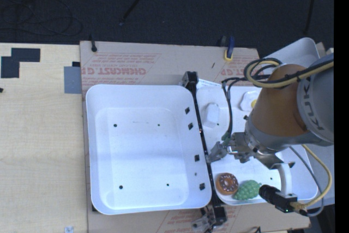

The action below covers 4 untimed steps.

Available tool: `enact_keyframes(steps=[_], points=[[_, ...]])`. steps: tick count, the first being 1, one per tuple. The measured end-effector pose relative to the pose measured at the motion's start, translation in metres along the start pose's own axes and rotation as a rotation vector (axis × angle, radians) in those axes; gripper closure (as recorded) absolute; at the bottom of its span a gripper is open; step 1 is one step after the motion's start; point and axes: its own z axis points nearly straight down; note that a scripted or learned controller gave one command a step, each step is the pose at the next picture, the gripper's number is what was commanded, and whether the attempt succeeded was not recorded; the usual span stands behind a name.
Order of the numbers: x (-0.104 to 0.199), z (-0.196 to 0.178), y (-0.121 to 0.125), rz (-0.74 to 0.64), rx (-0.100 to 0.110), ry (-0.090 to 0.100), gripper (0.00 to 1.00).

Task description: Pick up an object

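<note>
A brown cardboard sheet (163, 63) under the bins bears red print, upside down, reading "CHEMCRZT". The left shallow white plastic bin (103, 101) lies beside the right white bin (210, 90). The grey arm with its orange band (278, 112) reaches from the right, bent over the right bin, "KU" showing on its side. Its gripper (218, 151) sits low by the divider; I cannot tell its state. A brown frosted doughnut toy (226, 183) touches a green knobbly toy (247, 190) at the right bin's near edge.

Doughnut (226, 183) lies just left of grapes (247, 190).

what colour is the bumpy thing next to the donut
Green; the bumpy thing shows in the camera view.
</note>
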Motion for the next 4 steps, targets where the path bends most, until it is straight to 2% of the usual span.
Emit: enact_keyframes(steps=[1, 2, 3, 4], points=[[-0.074, 0.037, -0.002, 0.015, 0.001, -0.004, 0.0], [-0.071, 0.025, -0.001, 0.013, 0.0, -0.002, 1.0], [-0.083, 0.055, -0.001, 0.011, 0.0, -0.002, 1.0], [-0.083, 0.053, -0.001, 0.013, -0.002, -0.003, 0.0]])
